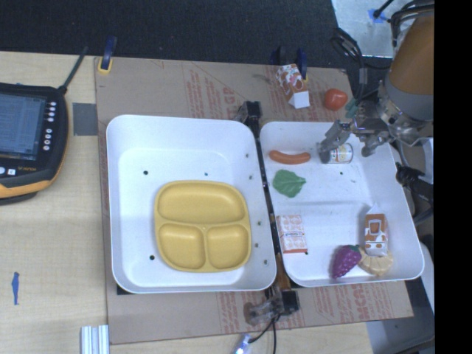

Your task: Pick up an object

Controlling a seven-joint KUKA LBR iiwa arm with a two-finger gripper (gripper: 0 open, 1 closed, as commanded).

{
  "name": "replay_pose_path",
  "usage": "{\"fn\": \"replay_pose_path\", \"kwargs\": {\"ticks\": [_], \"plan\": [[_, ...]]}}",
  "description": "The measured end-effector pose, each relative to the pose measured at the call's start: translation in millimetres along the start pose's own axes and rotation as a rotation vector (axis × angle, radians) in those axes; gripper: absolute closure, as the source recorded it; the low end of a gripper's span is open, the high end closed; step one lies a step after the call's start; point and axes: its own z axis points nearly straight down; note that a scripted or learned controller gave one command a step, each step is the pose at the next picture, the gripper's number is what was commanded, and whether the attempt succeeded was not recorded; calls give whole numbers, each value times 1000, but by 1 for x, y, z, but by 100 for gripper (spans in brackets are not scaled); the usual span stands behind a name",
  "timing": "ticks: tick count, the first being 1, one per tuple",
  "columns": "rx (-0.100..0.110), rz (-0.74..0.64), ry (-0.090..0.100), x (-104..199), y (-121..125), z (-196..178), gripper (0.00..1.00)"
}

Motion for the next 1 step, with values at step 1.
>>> {"fn": "replay_pose_path", "kwargs": {"ticks": [1], "plan": [[1, 1, -2, -77, 66, 59, 0]]}}
